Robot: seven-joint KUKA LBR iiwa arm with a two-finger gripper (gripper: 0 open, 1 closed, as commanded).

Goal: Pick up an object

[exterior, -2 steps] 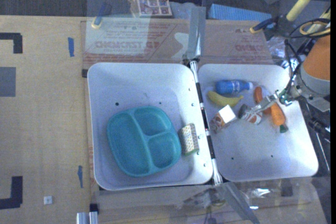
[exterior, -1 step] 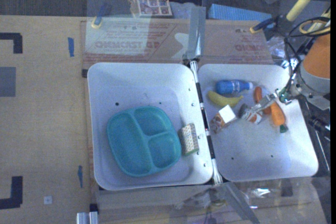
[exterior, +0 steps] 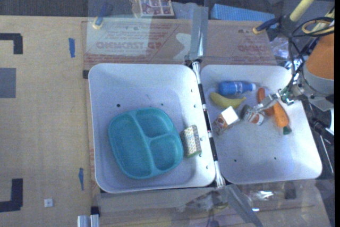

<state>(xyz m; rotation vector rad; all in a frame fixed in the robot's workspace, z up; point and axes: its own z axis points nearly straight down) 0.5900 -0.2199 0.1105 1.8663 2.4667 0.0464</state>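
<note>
Reaching into the right bin

Gripper (exterior: 258, 109) hangs low beside the carrot (exterior: 280, 116), fingers apparently spread over a small can (exterior: 255, 117). Banana (exterior: 227, 99) and bottle (exterior: 236, 86) lie beyond the can. Nothing lifted yet; closing and raising remain

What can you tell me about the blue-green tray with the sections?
The tray is teal, looks like plastic, with rounded corners and three hollows: one long, two smaller. It lies flat and turned at an angle on the floor of the left bin. A small yellowish patterned block sits against its right edge; whether they touch is unclear.
</note>
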